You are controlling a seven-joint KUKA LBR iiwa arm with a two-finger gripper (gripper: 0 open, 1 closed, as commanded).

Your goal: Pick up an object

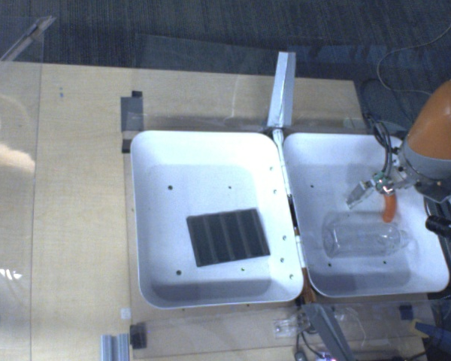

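One clear plastic cup [362, 241] lay sideways in the right white bin [316, 273]; likely light and slippery, best gripped across its rim. The gripper [376, 186] hovered above, jaws apart.

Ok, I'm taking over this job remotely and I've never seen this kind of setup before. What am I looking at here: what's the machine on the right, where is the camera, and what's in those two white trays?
There is one picture, taken by a fixed camera above the bench, looking down at a slant. The grey and orange shape at the right is a robot arm reaching in from that side. At its tip is a two-finger gripper, hanging over the right bin. I cannot make out from this view whether it is open or shut, and nothing visibly sits between its fingers.

Two shallow white bins stand side by side. The left bin holds a dark ribbed rectangular pad, lying flat. The right bin holds a clear plastic container lying on its side, hard to see against the white, and a small orange piece just above it, near the gripper.
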